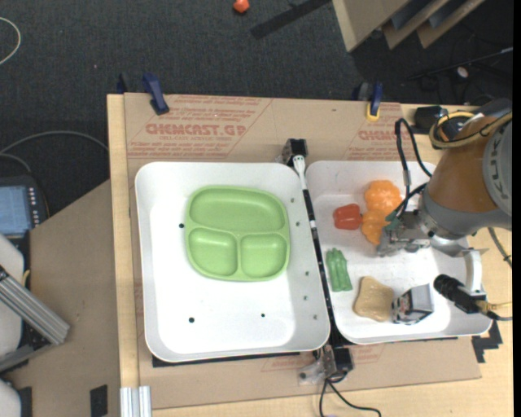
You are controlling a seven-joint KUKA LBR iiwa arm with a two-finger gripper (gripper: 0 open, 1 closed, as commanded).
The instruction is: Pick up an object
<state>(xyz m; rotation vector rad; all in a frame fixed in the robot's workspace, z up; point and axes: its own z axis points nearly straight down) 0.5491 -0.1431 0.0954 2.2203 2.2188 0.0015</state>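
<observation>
floor: dark carpet [73, 57], cables trailing over it | bench [244, 130]: brown board with red print, blue clamp [155, 94] on the far edge | top right: a cardboard box [391, 20] | tiny orange thing [240, 6] on the floor

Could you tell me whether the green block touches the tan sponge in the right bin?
Apart: the camera view shows white bin floor between the green block and the tan sponge.
</observation>
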